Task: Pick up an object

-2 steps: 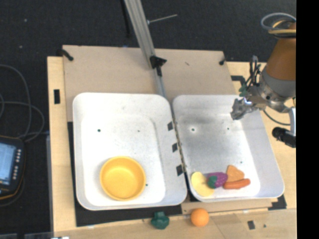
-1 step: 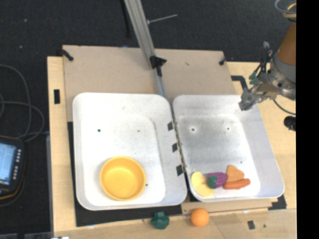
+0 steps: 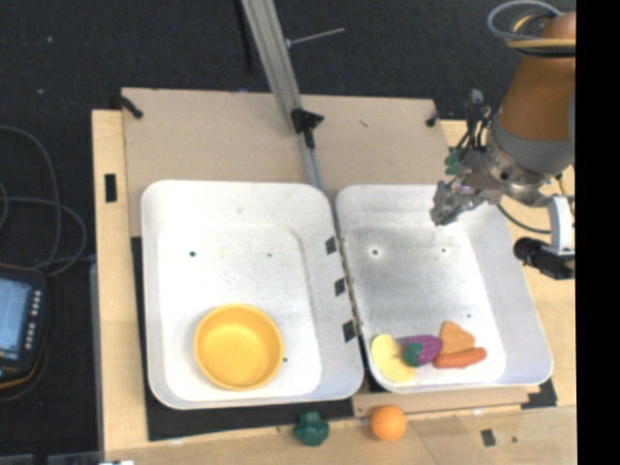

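The arm (image 3: pixel 535 95) reaches in from the right, orange band above the wrist; its gripper (image 3: pixel 448 204) hangs over the right bin's far right corner.

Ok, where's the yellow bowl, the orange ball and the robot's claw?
yellow bowl (image 3: pixel 238 346): camera view, middle of its inside.
orange ball (image 3: pixel 387 422): camera view, centre of the ball.
gripper (image 3: pixel 448 207): camera view, at its fingertips.

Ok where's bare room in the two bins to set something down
Left bin: all bare above the yellow bowl. Right bin: the middle is bare, between the tool and the toys crowding its near edge.
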Controlling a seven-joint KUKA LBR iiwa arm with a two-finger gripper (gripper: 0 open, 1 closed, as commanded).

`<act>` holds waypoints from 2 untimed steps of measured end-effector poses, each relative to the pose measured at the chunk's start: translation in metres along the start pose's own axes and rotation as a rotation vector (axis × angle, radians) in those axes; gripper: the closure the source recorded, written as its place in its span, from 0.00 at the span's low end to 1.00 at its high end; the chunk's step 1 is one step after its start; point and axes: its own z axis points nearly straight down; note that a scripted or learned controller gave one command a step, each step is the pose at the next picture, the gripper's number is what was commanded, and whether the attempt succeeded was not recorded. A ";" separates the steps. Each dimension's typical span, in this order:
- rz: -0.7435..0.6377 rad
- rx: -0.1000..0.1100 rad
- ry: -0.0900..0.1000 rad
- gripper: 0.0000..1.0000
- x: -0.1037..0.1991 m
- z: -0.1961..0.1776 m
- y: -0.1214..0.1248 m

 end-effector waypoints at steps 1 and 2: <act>0.001 0.001 0.000 1.00 0.049 0.015 -0.008; -0.001 0.002 0.001 1.00 0.110 0.019 -0.020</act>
